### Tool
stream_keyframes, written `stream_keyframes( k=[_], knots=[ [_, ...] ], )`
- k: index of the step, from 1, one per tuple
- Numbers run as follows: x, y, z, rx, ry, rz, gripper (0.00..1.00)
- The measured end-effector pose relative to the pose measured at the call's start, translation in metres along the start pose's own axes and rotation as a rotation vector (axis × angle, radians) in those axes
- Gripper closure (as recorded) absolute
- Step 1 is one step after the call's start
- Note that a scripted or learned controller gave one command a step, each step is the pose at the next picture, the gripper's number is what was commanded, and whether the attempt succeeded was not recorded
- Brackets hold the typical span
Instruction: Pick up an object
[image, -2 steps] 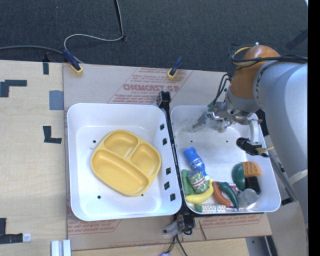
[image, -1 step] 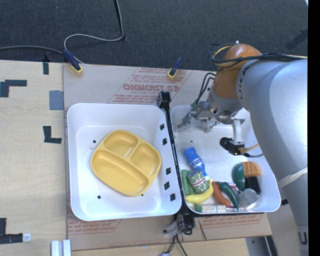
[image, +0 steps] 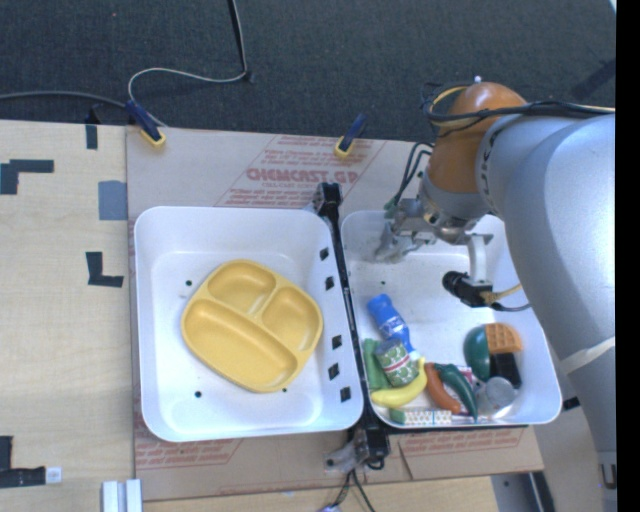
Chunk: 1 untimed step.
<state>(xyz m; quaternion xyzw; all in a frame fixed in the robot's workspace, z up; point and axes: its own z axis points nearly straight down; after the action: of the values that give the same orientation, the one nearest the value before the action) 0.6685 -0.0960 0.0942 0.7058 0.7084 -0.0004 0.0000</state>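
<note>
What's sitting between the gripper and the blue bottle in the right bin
Nothing. In the camera view, bare white bin floor separates the gripper from the blue bottle.

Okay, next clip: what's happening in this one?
A grey arm reaches in from the right, its gripper low over the far end of the right bin, with nothing visible between its fingers. The toys lie at that bin's near end: a blue bottle, a banana, a carrot and a few more. The left bin holds a yellow divided plate. No pick has been made.
</note>
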Motion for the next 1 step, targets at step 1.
stream_keyframes(
  k=[1],
  knots=[
    [0.0, -0.0001, 0.0002, 0.0, 0.0, 0.0, 0.0]
  ],
)
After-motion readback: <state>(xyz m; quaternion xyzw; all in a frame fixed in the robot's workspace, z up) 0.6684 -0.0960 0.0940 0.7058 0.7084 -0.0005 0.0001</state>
